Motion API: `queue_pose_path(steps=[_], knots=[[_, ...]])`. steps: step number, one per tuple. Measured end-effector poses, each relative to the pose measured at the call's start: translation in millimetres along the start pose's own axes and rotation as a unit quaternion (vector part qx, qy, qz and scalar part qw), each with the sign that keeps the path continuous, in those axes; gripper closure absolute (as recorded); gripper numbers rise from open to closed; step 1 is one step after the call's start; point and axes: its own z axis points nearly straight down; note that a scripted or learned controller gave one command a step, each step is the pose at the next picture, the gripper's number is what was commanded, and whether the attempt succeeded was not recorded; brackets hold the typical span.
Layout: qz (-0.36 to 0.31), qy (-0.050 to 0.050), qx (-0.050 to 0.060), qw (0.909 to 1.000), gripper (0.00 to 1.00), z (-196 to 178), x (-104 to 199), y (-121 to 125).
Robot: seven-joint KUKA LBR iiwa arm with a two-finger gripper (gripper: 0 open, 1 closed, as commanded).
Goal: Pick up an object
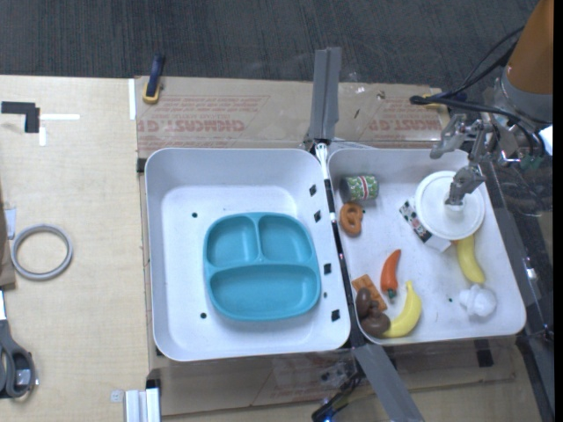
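Camera view: end effector (461, 187) apparently hides part of white plate (449, 207).

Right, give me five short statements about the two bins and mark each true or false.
1. The blue three-compartment plastic plate lies in the left white bin. True.
2. The small green can stands on the blue plate. False: it lies in the right white bin.
3. Two yellow bananas, and, are in the right bin. True.
4. The gripper is above the left bin. False: it is over the round white lid in the right bin.
5. The orange carrot lies in the right bin. True.
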Motion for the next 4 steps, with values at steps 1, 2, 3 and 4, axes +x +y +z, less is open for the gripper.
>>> queue_pose_path(steps=[1,2,3,4], knots=[[0.087,-0.002,0.0,0.9962,0.0,144.5,19.3,3.3],[0.084,-0.001,0.0,0.9965,0.0,145.1,68.9,-2.7],[0.134,0.001,0.0,0.9909,0.0,146.4,126.0,57.3],[0.133,0.0,0.0,0.9911,1.0,137.0,124.5,57.6]])
